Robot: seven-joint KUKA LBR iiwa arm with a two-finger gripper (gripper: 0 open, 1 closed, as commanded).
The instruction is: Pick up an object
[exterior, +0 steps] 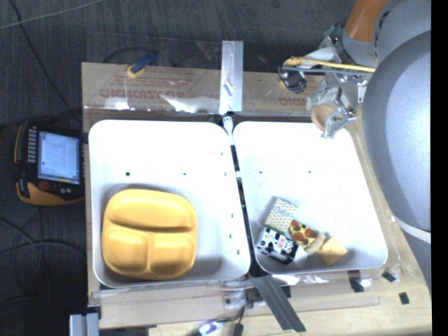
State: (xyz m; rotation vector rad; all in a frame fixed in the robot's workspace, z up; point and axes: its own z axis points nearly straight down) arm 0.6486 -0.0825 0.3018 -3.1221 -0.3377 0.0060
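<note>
A grey robot arm (409, 117) with an orange band (365, 9) reaches in from the right, its gripper (330, 117) at its far end, pointing downward.

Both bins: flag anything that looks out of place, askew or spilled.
Nothing looks spilled or damaged. The left bin holds one large yellow block; a few small items are bunched in the right bin near its front edge. The end effector sits at the far rim.

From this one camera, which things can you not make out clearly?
- Gripper: its fingers merge with the bin rim behind them.
- Small items in the right bin: the cow-patterned piece and the red-spotted piece overlap, too small to identify.
- Arm: cut off by the frame's right edge.
- Handheld screen: text too small.
</note>
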